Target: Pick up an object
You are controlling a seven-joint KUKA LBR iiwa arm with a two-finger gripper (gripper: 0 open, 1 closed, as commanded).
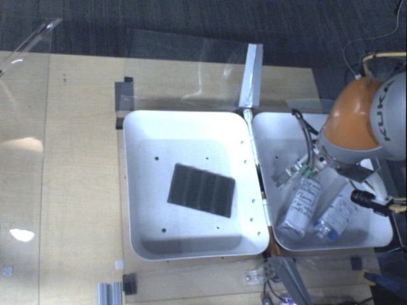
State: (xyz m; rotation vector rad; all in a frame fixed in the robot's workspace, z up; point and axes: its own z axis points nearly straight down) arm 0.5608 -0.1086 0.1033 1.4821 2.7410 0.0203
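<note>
Low, arm (pixel 369 116) over right bin (pixel 280 138)

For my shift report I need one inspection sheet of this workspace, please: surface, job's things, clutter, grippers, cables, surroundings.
Surface: wooden bench with left bin and right bin side by side.
Job's things: dark ribbed pad flat in left bin; two clear plastic bottles lying in right bin.
Clutter: nothing seen.
Grippers: gripper low over right bin above the bottles; grip state unclear.
Cables: black cable along the arm.
Surroundings: dark carpet; clear panels.
</note>
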